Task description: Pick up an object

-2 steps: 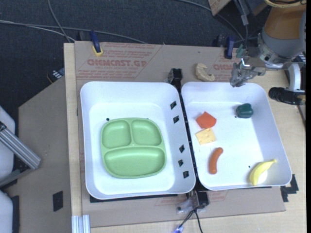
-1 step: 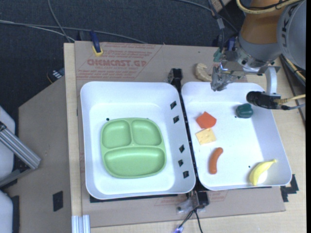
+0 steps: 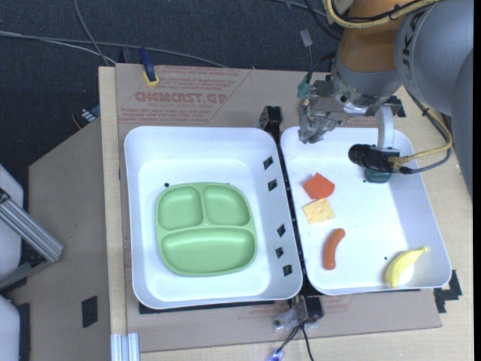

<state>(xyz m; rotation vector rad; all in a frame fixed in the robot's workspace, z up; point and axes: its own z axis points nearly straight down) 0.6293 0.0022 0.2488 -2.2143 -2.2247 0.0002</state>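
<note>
The right bin holds an orange-red block, a pale yellow cheese slice, a red-orange sausage and a yellow banana. My gripper hangs over the bin's far left corner, above and behind the orange-red block. Nothing shows between its fingers.
The left bin holds a green divided plate. A black and teal camera unit juts from the arm over the right bin's far side. Cables trail across the dark floor behind the bench.
</note>
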